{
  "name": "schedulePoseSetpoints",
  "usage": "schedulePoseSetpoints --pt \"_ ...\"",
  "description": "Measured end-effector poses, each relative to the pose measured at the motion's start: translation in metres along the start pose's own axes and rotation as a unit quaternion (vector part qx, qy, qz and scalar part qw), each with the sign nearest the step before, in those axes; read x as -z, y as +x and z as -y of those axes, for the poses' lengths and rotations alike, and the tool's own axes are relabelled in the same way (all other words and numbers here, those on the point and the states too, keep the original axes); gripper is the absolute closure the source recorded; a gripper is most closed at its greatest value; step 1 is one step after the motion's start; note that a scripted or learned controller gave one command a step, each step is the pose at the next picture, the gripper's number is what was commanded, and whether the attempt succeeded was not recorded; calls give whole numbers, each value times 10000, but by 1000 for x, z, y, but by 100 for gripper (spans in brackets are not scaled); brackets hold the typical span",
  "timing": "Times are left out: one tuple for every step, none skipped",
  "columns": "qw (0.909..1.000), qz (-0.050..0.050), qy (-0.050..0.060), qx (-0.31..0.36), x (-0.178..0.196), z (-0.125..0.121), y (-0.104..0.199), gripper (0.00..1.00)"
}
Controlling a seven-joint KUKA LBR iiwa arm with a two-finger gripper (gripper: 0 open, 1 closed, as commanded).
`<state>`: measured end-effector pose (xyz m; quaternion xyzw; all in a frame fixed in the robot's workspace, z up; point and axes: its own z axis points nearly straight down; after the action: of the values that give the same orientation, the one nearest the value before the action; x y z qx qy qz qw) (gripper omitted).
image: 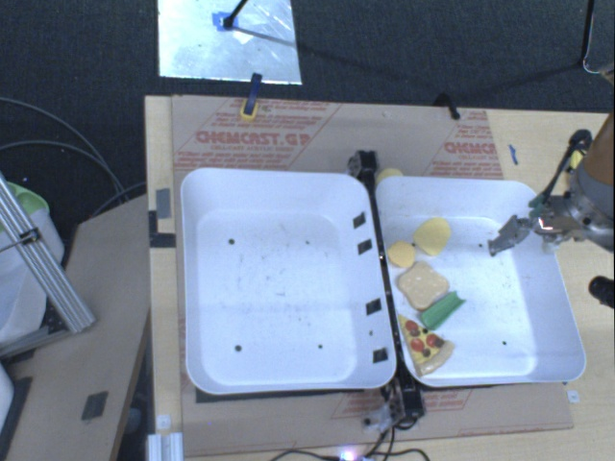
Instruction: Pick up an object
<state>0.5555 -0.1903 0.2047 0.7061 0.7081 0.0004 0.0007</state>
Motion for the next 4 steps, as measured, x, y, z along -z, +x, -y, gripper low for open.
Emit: schedulePoseSetpoints --pt "10000 -23 5 57 -79 -57 98 0" --pt "10000 -5 -18 20 -122 -108 105 0" --pt "10000 -10 -59 39 -12 -117 169 0" --pt "10000 -12 -54 32 75 -115 208 0"
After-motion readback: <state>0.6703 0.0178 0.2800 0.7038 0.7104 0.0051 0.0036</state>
